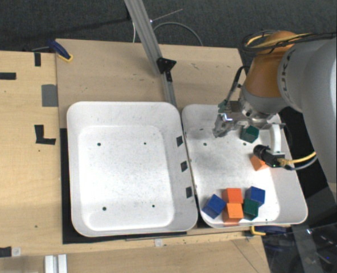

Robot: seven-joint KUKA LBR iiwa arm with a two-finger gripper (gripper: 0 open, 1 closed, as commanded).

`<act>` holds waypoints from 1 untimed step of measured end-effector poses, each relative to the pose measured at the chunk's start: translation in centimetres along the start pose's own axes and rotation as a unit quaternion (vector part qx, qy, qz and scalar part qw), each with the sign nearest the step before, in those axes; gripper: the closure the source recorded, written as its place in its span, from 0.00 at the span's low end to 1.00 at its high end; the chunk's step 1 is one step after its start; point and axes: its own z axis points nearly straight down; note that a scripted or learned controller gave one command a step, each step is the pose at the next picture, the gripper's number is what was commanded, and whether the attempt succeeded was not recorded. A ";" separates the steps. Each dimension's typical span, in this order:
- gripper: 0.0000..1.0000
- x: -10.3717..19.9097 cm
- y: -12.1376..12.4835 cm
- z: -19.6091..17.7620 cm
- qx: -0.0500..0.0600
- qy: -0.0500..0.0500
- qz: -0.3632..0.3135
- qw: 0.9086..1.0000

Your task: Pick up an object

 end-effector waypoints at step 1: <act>1.00 0.5 1.0 -5.6 -0.001 0.000 -0.001 1.000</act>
